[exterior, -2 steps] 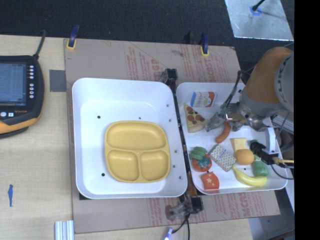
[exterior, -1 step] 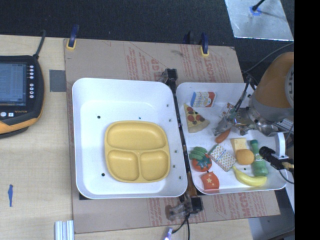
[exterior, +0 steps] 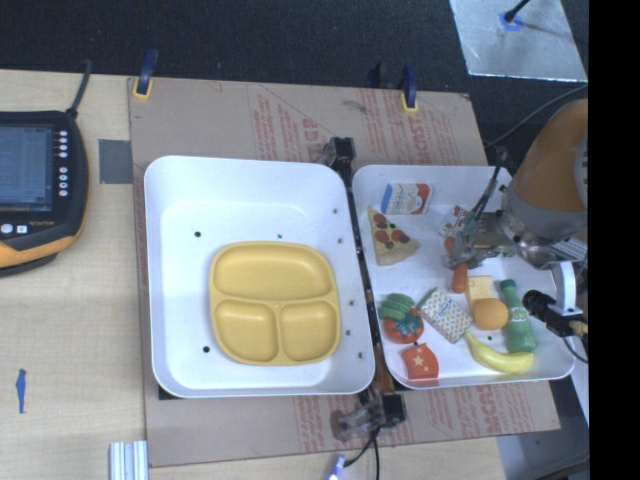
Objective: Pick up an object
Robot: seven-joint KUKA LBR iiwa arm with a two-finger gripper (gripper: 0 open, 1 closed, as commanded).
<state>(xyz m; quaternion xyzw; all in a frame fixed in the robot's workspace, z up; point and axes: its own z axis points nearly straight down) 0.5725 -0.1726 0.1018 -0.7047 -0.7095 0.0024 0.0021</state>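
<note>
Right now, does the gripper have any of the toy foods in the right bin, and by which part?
Cannot be told. The gripper sits low over the right white bin, just above a small orange carrot-like piece, but nothing is visibly between its fingers.

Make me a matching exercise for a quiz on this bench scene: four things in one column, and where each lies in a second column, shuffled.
Things:
1. yellow divided tray
2. pizza slice
3. banana
4. milk carton

Places:
A. near corner of the right bin, by the green bottle
B. far end of the right bin
C. middle of the left bin
D. right bin, close to the wall shared with the left bin

Pairs: 1-C, 2-D, 3-A, 4-B
</note>
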